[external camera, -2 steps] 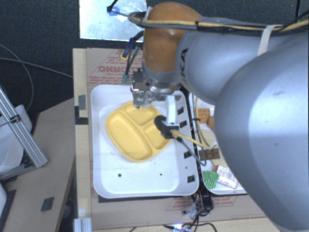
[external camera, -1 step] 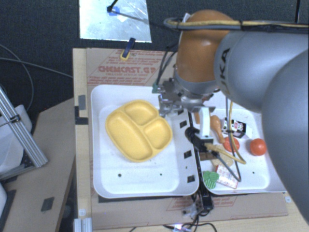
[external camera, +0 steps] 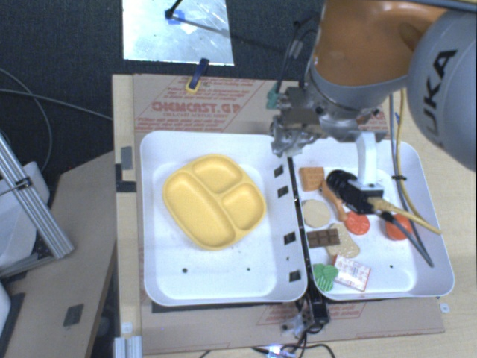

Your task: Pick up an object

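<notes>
bins: two white bins are sitting side by side, left bin (external camera: 153, 274) and right bin (external camera: 436, 271)
plates: one yellow divided plate (external camera: 215, 200) is lying in the left bin
small things in the right bin: about ten are lying there, some overlapping, among them:
brown chocolate bar: one (external camera: 323, 238)
green piece: one (external camera: 325, 276)
orange-red rounds: two (external camera: 358, 224) (external camera: 396, 227)

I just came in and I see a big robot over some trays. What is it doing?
A grey robot arm with an orange band is reaching in over two shallow white bins. The left bin holds a yellow plastic plate with three compartments. The right bin holds a pile of small toy foods, like an orange square cracker, a brown chocolate bar and a green ridged piece. The gripper hangs near the divide between the bins, and nothing is seen picked up yet.
</notes>
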You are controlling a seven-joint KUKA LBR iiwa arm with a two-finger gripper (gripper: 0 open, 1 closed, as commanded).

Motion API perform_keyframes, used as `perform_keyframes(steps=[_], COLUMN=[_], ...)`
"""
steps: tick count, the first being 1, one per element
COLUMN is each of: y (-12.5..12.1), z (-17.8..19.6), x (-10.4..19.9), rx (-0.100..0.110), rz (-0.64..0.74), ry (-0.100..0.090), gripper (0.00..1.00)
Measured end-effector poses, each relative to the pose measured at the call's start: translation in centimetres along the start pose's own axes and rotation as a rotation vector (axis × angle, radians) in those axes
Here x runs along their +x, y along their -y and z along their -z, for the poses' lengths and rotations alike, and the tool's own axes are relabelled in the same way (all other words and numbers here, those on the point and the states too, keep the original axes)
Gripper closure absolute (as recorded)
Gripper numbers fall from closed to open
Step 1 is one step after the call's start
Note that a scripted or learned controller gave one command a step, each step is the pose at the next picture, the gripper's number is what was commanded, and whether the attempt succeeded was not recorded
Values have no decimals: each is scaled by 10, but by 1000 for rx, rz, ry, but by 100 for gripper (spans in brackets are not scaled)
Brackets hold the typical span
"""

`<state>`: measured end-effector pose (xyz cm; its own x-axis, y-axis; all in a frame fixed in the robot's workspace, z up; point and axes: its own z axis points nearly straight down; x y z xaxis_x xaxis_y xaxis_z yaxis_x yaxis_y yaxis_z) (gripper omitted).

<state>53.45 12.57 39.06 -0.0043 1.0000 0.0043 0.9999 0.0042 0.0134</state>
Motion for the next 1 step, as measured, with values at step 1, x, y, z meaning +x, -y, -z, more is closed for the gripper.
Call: perform_keyframes(steps=[1], y=[-1], z=[4], x=[1], rx=[6], rz=[3], ry=[3], gripper=[100])
